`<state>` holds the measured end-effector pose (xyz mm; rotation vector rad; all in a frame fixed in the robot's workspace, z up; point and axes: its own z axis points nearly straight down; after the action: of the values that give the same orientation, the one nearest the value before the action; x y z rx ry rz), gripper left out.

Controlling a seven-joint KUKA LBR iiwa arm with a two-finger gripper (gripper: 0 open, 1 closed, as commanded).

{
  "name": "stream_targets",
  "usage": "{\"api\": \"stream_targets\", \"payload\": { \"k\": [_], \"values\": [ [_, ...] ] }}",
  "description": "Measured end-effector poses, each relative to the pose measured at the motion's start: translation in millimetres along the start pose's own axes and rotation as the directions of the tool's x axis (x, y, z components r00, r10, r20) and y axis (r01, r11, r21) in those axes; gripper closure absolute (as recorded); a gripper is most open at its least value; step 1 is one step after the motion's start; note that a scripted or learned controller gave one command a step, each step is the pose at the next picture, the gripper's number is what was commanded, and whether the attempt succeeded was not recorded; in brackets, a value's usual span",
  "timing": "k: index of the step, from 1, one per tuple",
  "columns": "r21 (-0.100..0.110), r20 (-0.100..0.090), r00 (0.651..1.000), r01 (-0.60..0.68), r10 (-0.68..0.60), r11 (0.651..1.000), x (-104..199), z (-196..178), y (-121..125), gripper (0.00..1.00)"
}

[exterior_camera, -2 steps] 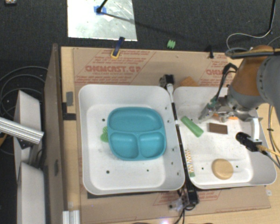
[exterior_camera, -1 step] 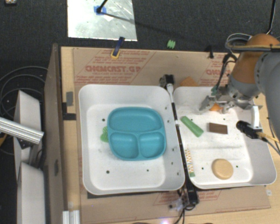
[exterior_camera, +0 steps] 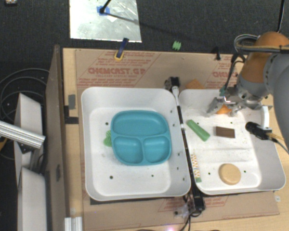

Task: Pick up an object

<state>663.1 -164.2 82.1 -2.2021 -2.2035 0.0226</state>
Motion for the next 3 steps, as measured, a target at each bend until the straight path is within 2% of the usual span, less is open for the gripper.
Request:
{"api": "stream_targets", "payload": {
  "k": [1,3],
  "values": [
    [-0.004,0.000,1.000,-0.003,0.003,1.000,-12.3,1.8,0.2,0.00],
    [-0.004,0.002,1.000,0.000,0.000,1.000,-13.6,1.6,0.5,0.00]
  ]
}}
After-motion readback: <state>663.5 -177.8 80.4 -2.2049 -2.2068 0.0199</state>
